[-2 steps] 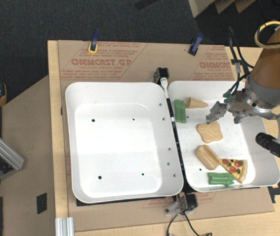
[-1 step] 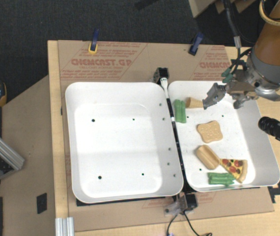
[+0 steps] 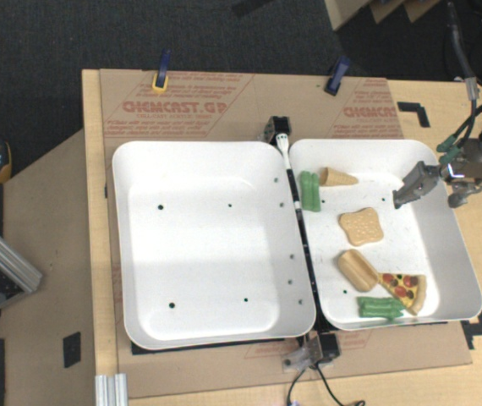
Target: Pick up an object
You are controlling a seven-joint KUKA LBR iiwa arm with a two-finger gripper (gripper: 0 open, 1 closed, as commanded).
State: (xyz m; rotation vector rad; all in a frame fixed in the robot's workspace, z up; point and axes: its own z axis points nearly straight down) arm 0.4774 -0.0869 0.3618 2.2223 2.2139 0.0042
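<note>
Nearest you, the worktop carries two white bins: left bin, right bin. Your end effector hangs open, gripping nothing. Descend squarely over the cracker, mid-bin. Six toy foods lie there: two green pieces, cone, cracker, bread roll, pizza slice.

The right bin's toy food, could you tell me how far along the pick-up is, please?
Nothing looks picked yet. The toast slice, cone, pizza slice, bread roll and two green pieces all lie on the right bin. In hand: the gripper sits over that bin's right side, above the items, with nothing between the jaws. Left: descend, grasp one and lift.
</note>
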